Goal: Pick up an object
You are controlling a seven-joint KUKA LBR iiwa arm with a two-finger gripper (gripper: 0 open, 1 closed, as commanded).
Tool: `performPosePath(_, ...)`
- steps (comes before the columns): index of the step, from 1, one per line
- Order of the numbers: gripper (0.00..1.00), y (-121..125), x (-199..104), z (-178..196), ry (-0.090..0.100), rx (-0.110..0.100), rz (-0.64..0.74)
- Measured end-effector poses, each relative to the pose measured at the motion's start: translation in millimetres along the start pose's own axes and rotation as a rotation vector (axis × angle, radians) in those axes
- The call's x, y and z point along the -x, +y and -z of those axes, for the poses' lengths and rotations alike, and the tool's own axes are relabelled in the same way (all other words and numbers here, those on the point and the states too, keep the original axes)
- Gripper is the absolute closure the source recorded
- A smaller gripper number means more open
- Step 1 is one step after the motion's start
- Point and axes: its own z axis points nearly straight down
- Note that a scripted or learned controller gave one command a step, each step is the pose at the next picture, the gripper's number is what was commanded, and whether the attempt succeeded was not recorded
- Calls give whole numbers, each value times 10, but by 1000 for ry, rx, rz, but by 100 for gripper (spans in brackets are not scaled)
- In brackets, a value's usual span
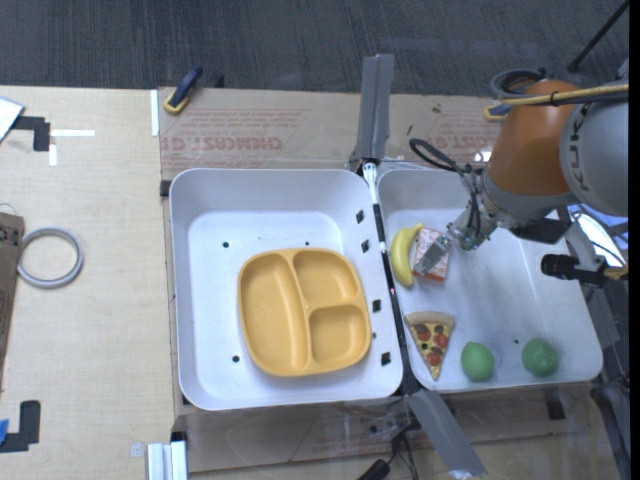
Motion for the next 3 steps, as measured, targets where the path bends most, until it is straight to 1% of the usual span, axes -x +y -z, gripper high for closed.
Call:
performPosePath(1,100,2,32,115,-7,5,-5)
performPosePath(2,100,249,375,512,3,-4,0)
performPosePath(3,100,59,395,804,3,-6,-214)
